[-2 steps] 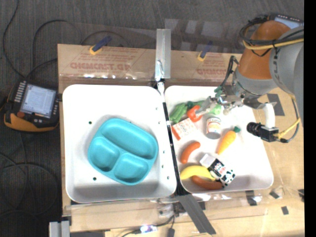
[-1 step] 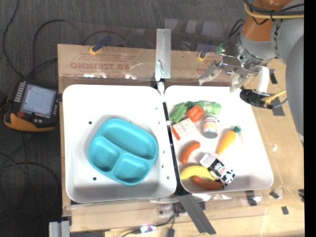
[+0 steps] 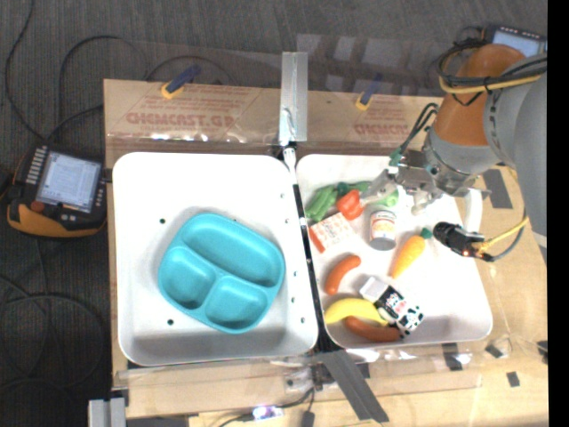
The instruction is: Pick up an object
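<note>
Arm: reaching in from three o'clock, wrist bending down over the right bin (image 3: pixel 462 265).
Hand (image 3: pixel 389 185): hovering at the bin's twelve o'clock edge; grip unclear, can't tell.

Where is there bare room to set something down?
Left bin: bare floor all around the blue tray, widest along the far edge. Right bin: bare strip right of the carrot. Crowded from the banana to the end effector.

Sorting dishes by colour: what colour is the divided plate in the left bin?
Turquoise blue; the divided plate shows best in the camera view.
</note>
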Controlling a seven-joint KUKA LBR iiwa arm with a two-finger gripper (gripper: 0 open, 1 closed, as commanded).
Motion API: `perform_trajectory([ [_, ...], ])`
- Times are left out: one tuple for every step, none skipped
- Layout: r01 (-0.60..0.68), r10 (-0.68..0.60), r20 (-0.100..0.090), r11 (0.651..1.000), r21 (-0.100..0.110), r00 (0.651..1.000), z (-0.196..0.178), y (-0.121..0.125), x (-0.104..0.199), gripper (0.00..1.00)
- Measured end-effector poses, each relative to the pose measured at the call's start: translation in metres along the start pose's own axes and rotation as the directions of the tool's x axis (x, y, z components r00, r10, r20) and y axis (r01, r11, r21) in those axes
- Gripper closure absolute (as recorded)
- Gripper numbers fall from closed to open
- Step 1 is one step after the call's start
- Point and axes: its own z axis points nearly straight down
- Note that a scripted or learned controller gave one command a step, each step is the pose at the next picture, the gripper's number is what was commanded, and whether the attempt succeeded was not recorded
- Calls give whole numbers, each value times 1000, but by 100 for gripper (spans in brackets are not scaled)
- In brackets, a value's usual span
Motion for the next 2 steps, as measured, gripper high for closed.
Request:
perform_trajectory([
  [47,-47,-2,999,0,999,53,-43,-44,0],
  [50,-50,-6,999,1,999,45,-43,-41,100],
])
